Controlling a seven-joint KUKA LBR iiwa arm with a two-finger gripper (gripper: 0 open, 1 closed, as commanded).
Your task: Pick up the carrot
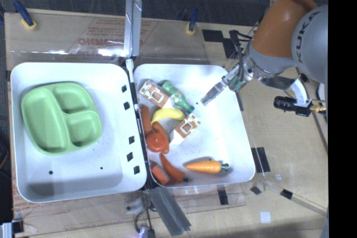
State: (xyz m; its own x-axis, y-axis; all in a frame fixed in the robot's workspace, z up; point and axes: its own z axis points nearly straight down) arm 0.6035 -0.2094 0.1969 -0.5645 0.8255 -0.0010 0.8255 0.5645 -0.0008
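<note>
An orange carrot (pixel 204 166) with a small green top lies on its side near the front of the right bin (pixel 234 136), its green end pointing right. My gripper (pixel 207 97) hangs over the back right part of that bin, slanting down to the left from the grey wrist. It is well behind the carrot and not touching it. Nothing shows in its grasp.
A heap fills the right bin's left side: a yellow banana (pixel 167 115), a red tomato (pixel 158 142), two small patterned boxes (pixel 153 93), a green item (pixel 180 100) and red pieces (pixel 167 171). The left bin (pixel 72 175) holds a green divided plate (pixel 60 116).
</note>
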